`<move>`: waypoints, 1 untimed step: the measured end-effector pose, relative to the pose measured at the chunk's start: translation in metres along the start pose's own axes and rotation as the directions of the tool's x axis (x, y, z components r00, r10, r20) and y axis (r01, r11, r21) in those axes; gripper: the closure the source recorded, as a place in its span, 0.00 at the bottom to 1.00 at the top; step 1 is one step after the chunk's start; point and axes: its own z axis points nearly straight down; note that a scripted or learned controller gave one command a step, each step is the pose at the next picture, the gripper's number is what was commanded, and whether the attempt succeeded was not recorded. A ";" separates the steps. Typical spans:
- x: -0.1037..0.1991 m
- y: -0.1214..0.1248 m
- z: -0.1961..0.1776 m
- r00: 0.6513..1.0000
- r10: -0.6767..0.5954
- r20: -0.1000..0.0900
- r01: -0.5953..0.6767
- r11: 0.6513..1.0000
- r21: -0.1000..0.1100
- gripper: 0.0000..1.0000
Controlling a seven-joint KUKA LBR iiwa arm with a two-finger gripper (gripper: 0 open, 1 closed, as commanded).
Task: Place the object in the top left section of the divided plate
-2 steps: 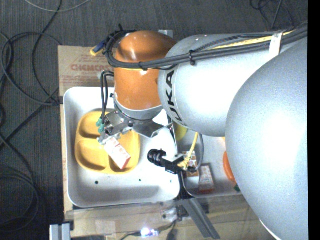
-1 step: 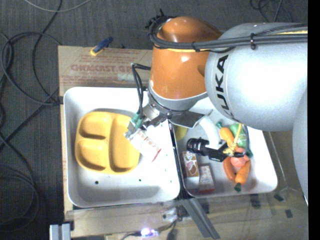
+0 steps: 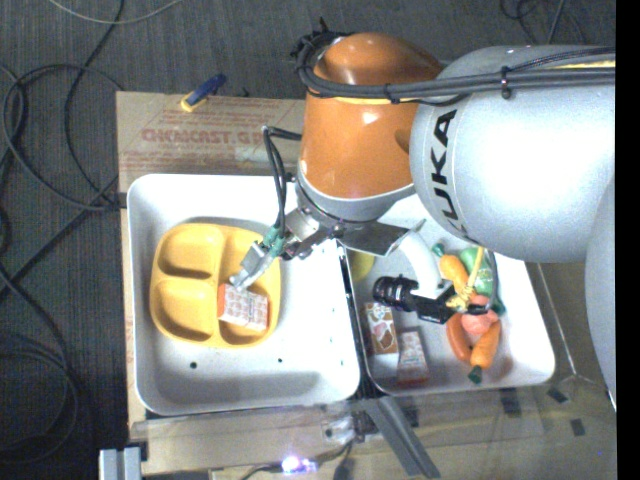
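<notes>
One small red-and-white carton (image 3: 246,309) looks like the thing to be placed, and right now it's lying flat in the lower right section of the yellow divided plate (image 3: 163,290), which sits toward the left of the left bin (image 3: 300,368). The pincer (image 3: 243,276) reaches down at a slant from the big orange-banded arm, and its tip is right at the carton's upper left edge, touching it or as good as. Honestly I can't tell whether the pincer is apart or together from this angle, it's too thin and blurry down there, so I'm not going to claim it's got a grip on anything. The top left section (image 3: 190,251) of the plate shows bare yellow, nothing in it. My read is that the job isn't done: the carton is on the plate, but in the wrong compartment, diagonally across from where it should end up. What's left is getting a proper hold, lifting it over the ridges and setting it down up and to the left. Over in the right bin (image 3: 535,363) there's a pile of toy veggies (image 3: 478,340) and a couple more little cartons (image 3: 398,345), well apart from the plate and not in play.
</notes>
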 end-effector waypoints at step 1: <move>0.000 0.000 -0.008 1.000 0.000 0.001 0.000 1.000 0.002 1.00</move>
